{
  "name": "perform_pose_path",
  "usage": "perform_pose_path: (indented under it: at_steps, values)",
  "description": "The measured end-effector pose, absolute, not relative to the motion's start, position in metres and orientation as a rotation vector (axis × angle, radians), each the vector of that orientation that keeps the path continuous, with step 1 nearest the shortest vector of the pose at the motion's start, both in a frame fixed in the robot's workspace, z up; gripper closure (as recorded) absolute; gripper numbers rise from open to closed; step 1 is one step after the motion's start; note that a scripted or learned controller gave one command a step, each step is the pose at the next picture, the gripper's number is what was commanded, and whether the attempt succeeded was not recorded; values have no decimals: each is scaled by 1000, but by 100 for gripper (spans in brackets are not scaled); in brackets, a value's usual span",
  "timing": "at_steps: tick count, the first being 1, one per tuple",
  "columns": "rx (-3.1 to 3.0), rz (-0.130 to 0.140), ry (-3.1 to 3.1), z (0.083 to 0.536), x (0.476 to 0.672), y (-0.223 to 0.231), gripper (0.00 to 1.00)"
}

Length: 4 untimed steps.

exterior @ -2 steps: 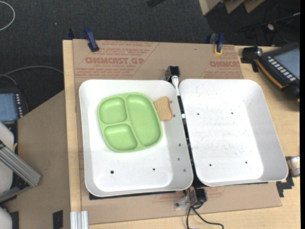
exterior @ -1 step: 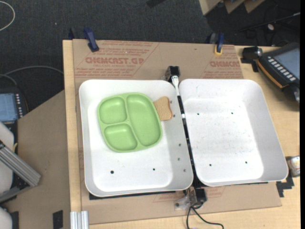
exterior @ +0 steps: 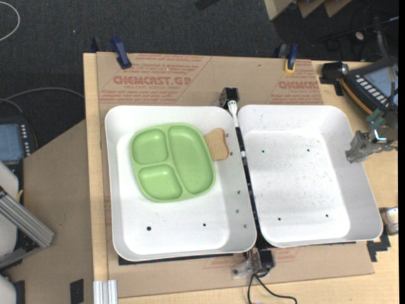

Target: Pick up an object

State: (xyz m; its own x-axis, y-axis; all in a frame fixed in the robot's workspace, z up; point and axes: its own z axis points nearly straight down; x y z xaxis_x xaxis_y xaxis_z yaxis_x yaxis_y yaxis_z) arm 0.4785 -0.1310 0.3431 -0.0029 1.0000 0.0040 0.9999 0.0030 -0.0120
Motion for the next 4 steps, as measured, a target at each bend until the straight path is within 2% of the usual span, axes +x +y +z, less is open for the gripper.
perform_pose_path:
  at_steps: [1,2,3,4]
  values:
    - [-2239,-4,-2225,434,494,-212,100]
    - [-2213,7,-2214,325,478,-179,100]
    - [-2235,-11,-2236,465,513,-208,100]
    - [-2213,6,-2216,372,477,-172,100]
